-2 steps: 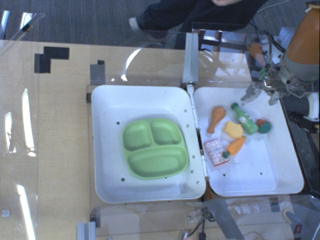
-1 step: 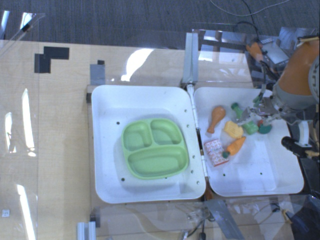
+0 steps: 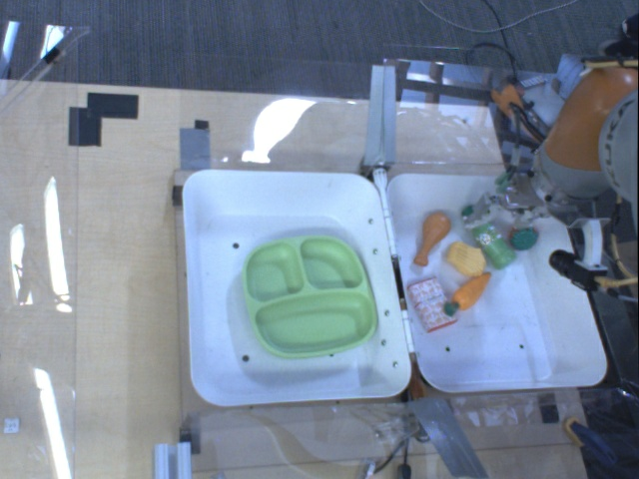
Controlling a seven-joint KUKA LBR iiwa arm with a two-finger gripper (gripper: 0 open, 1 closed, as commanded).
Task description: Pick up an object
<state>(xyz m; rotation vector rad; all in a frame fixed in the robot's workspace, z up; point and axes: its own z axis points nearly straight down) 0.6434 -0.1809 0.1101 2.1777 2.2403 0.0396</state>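
Now | end effector [image 3: 502, 211]: grip state cannot tell | green bottle [image 3: 496, 247]: lying beside yellow toy [image 3: 465, 258]

A pale wooden bench [image 3: 110, 267] under glaring reflections meets dark grey carpet [image 3: 250, 13], crossed by a cable [image 3: 479, 8].

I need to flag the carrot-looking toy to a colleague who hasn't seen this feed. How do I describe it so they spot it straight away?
Look in the right-hand white bin, at the cluster of small toys in its upper half. The carrot lies tilted at the cluster's lower edge, just right of the flat pink-and-white card. It is the one orange, tapered piece with a green tip.
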